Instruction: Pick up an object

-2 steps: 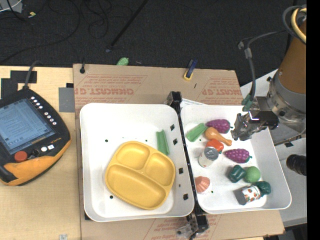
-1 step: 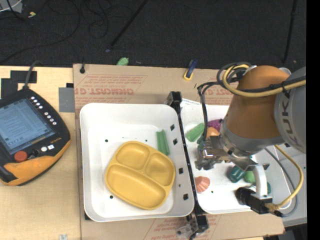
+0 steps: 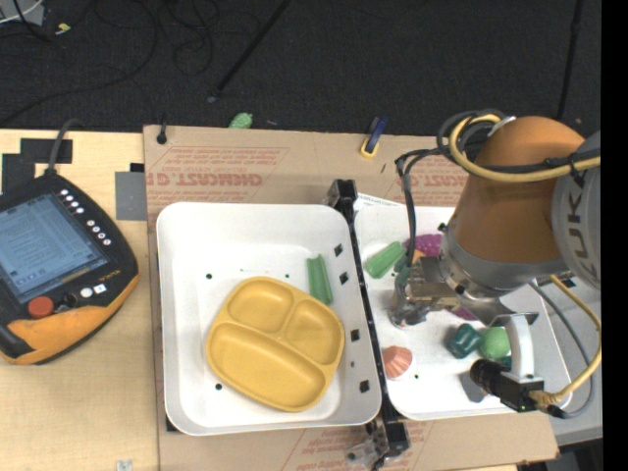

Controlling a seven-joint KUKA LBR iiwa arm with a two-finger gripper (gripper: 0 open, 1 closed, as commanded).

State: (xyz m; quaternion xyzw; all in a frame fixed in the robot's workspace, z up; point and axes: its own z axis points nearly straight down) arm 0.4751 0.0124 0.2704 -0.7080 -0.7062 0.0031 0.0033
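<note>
From my remote seat I see the end effector low in the right bin, close to the divider between the two bins, with the orange wrist band looming above it at about two o'clock. I cannot tell whether it is wide or narrow; the metal parts blur together against the white floor, and I see nothing held. The nearest candidate is the green block, just beside the end effector at roughly eleven o'clock, its long axis running from seven to one o'clock. A pinkish shell-like piece lies near at six o'clock, close to the bin's left wall. A teal object and a bright green object sit touching or nearly so at about four o'clock, partly under the arm, and a purple item peeks out at one o'clock beneath the wrist. I judge the green block the best target: a short shift toward eleven o'clock, with the closing direction set across its long axis. Room is tight on the nine o'clock side, where the divider stands, so I would approach from above. The left bin holds a yellow divided plate and a green stick, both well apart from the end effector across the divider.
</note>
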